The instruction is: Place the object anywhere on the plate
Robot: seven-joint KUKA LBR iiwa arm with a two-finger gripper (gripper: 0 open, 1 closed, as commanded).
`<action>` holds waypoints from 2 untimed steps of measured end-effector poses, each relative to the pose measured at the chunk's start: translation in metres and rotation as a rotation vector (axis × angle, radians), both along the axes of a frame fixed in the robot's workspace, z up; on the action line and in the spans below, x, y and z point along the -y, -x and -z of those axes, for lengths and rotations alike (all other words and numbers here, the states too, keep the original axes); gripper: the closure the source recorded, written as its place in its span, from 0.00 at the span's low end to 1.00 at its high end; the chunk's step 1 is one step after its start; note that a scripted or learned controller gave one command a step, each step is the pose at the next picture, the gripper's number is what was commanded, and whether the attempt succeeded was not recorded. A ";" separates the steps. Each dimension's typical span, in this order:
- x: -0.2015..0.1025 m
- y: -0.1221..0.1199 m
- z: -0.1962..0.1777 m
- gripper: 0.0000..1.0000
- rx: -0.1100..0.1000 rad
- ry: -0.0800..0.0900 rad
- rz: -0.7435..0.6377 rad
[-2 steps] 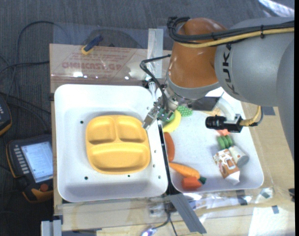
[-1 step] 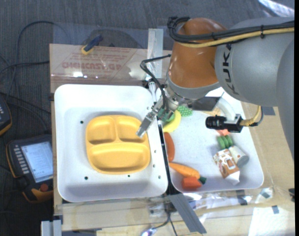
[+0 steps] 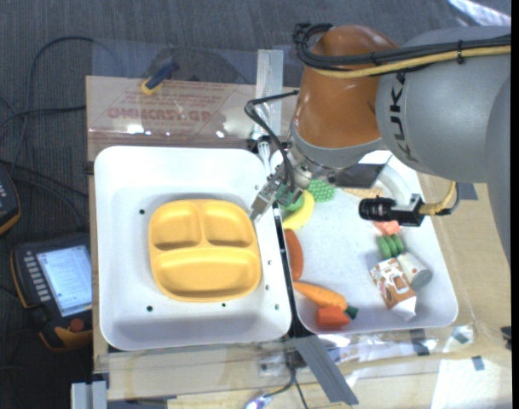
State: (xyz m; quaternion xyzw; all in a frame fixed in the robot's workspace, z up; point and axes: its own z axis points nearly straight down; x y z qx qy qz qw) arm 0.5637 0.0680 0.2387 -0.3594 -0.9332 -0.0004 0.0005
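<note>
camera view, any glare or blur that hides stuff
Camera view: glare washes out the clear plastic sheet behind the bins and the right bin wall; the pincer is small and soft, its state unclear; the yellow plate is evenly lit and sharp.

Robot lab, KUKA arm [image 3: 412, 83] over white bins [image 3: 114, 313], cables [image 3: 37, 83], teach pendant [image 3: 54, 284] on carpet [image 3: 157, 7]

My gripper [image 3: 276, 196] hangs over the divide between the bins, by a yellow toy [image 3: 298, 211]. The yellow three-compartment plastic plate [image 3: 204, 250] lies in the left white bin [image 3: 123, 318]; an orange carrot [image 3: 320, 295] lies in the right.
</note>
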 end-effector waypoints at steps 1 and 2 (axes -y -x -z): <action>-0.062 0.033 -0.013 1.00 0.000 0.001 0.012; -0.061 0.033 -0.012 0.00 -0.001 0.001 0.013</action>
